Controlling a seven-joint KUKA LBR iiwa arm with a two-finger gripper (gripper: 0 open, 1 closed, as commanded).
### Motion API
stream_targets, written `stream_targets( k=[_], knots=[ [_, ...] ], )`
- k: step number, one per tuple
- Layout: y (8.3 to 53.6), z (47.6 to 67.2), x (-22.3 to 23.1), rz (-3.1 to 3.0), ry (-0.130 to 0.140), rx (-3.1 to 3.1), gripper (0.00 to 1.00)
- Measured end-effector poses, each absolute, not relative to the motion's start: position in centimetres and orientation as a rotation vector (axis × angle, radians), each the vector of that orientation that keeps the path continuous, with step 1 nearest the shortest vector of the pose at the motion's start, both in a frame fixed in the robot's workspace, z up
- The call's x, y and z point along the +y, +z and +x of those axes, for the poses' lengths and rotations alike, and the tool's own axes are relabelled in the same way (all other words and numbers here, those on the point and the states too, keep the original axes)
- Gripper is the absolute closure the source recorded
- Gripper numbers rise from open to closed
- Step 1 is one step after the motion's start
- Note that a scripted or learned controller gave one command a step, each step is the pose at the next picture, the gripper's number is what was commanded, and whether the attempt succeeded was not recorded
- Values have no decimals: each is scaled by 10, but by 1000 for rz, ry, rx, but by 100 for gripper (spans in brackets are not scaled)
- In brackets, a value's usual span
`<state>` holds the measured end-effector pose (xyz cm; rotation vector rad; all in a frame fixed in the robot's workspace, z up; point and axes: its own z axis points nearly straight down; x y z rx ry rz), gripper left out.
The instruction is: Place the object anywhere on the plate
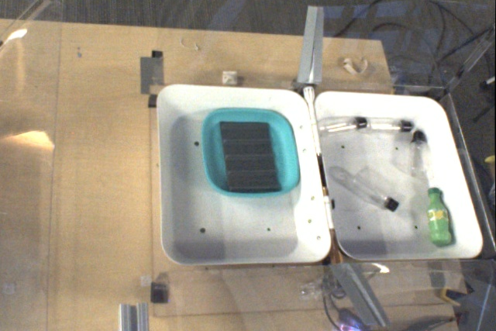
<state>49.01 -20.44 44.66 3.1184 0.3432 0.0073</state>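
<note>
Pincer state cannot be told; a dark ribbed block [248, 157] is seen resting on the teal plate [288, 159], mid-frame.

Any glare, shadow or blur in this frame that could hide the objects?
Camera view: a bright glare patch on the bench at left; soft shadows inside the left bin; the clear tubes in the right bin are faint against the white; the green bottle and teal plate read clearly; the image is slightly soft overall.
</note>
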Motion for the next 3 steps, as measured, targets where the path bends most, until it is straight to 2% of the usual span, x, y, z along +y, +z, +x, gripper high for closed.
stream_targets(
  k=[1,3],
  knots=[
    [447,490,-204,3118,7,343,0],
    [436,488,-205,3122,4,329,0]
  ],
)
